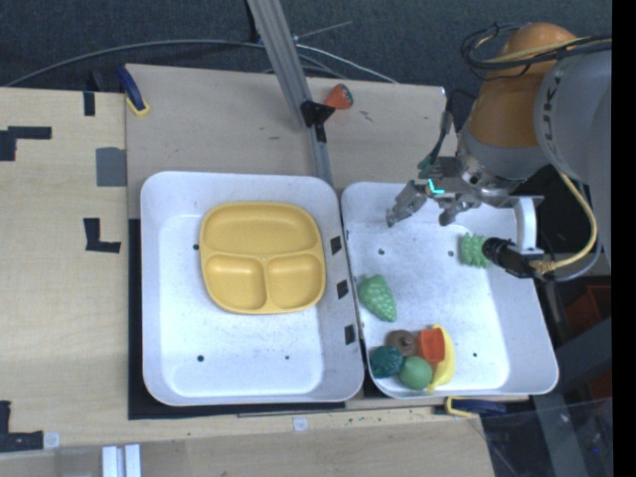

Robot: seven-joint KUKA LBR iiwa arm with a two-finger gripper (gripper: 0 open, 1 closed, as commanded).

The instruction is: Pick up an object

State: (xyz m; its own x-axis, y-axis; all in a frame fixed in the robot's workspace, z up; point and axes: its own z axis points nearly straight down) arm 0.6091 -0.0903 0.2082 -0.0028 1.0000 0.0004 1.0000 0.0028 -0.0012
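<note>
Camera view shows the pincer (425,211) hovering over the back part of the right bin (517,316), its two fingers spread apart and nothing between them; they touch no object that I can make out. In the left bin (159,286) lies a yellow divided plate (263,256), well apart from the arm. Just beside the pincer, toward the right wall, sits a small green toy (471,250). Nearer the front, a green leafy piece (378,297) lies close to the wall between the bins. In the front corner a cluster rests together: a brown ring (402,342), an orange-red piece (431,345), a yellow banana (446,362) and two green lumps (400,368), all well apart from the pincer
</note>
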